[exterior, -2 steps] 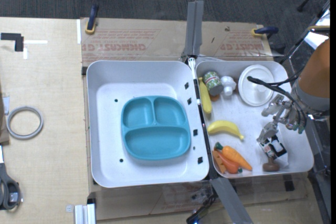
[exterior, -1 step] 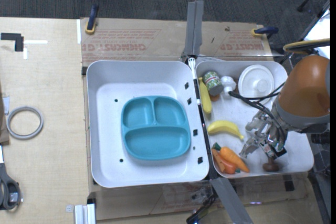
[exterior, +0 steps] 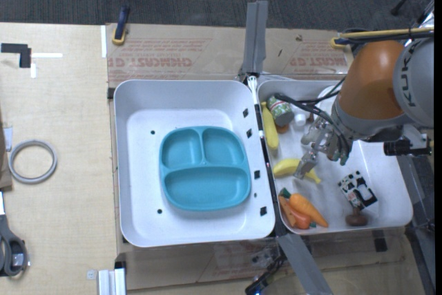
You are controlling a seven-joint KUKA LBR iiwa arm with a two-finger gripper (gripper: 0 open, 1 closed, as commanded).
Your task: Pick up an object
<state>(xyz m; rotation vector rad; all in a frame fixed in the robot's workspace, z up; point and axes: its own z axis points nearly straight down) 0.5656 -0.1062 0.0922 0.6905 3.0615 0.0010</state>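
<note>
Fingertips of my claw [exterior: 306,164] rest on a banana [exterior: 293,168] lying left-to-right across the right bin [exterior: 387,217]; whether they grip it, I cannot tell.

Arm [exterior: 376,83] bent downward, pincer [exterior: 306,166] lowered, pointing left.

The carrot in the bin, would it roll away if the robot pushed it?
Probably a little: the carrot looks round and tapered, so it would likely curl sideways. The bin wall and a red thing beside it should stop it.
</note>
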